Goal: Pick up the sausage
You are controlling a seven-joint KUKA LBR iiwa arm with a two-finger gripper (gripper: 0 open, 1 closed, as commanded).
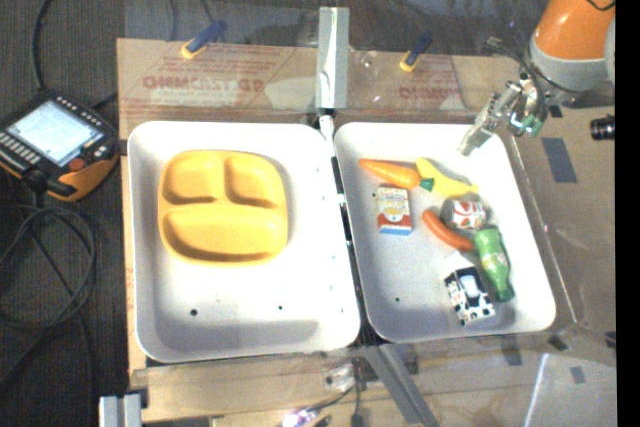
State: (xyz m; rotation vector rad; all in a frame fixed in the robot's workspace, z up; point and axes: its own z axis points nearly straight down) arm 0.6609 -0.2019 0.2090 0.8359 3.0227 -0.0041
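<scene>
The sausage [447, 230], a short red-orange link, lies in the right bin [400, 315] between a small carton [394, 211] and a green bottle [493, 263], just below a red and white can [465, 212]. My gripper [478, 135] hangs over the bin's far right corner, up and to the right of the sausage and well apart from it. Nothing is seen held in it.
An orange carrot [390, 172] and a yellow banana-like piece [446, 179] lie near the right bin's far side. A black and white toy [468, 295] sits near its front. The left bin [240, 325] holds a yellow divided plate [225, 205]. A teach pendant [55, 140] lies at the left.
</scene>
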